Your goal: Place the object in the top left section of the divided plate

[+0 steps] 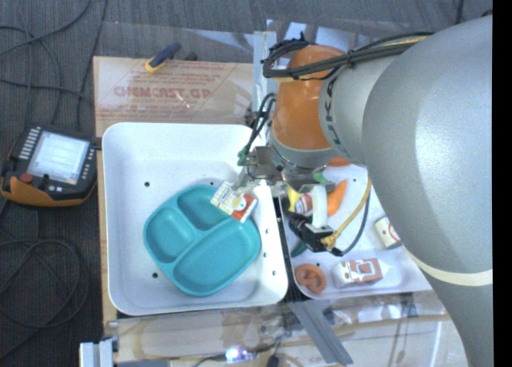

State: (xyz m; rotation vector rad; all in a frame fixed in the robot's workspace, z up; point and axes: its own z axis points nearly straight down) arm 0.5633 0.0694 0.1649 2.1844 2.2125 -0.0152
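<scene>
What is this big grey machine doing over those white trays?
It is a robot arm sorting toy food. It reaches in over the left bin, which holds a teal divided plate. A small red and white packet sits at the plate's upper right edge, just below the arm's wrist. I cannot tell whether the claw is gripping it. The right bin holds more items, including a carrot and a pretzel.

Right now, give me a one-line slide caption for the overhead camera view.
KUKA arm reaching over the left white bin, a small packet lying at the teal divided plate's upper edge.
</scene>
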